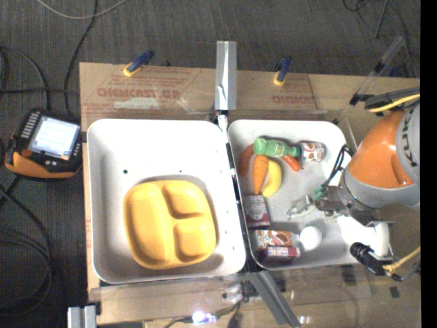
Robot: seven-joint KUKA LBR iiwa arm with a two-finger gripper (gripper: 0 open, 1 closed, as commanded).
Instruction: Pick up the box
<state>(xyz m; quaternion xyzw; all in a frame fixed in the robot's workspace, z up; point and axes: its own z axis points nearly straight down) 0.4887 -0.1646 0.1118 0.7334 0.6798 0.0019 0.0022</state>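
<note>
A dark red box (257, 210) lies in the right bin (334, 130) near its left wall. A second red and white box (274, 244) lies at the bin's front edge. My gripper (304, 207) hangs over the middle of the right bin, to the right of the dark red box and just above a white ball (311, 237). It touches neither box. The grey and orange arm (382, 169) comes in from the right and hides part of the bin's right side.
At the back of the right bin lie a green bottle (276, 146), a carrot (258, 171), a banana (273, 178) and a small can (313, 152). The left bin (109, 142) holds a yellow compartment plate (171, 222). A teach pendant (44, 144) sits off the bench at left.
</note>
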